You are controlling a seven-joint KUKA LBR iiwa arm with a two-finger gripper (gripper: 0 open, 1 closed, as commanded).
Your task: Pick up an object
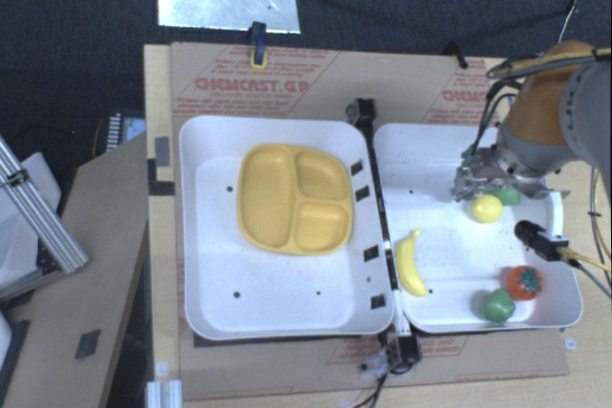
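The claw [475, 190] hangs low over the far right part of the right shallow white bin [430, 162]. It sits at the end of the grey arm with an orange band [540, 105], which enters from the right. We cannot tell whether the claw is apart or together.

Just below the claw, close against its tip, the small round yellow plastic lemon [487, 209] lies on the bin floor. A small green plastic piece [508, 197] sits just beside the lemon on its right, partly hidden under the wrist.

Toward the near edge, the curved yellow plastic banana [411, 265] lies beside the bin's left wall, well apart from the claw. In the near right corner we find the round red plastic tomato [523, 282], with the green plastic pepper [496, 305] just beside it to the lower left.

The left shallow white bin [210, 291] holds a yellow three-compartment plastic plate [292, 199] near its middle. Both bins stand side by side on a brown printed cardboard sheet [249, 81].
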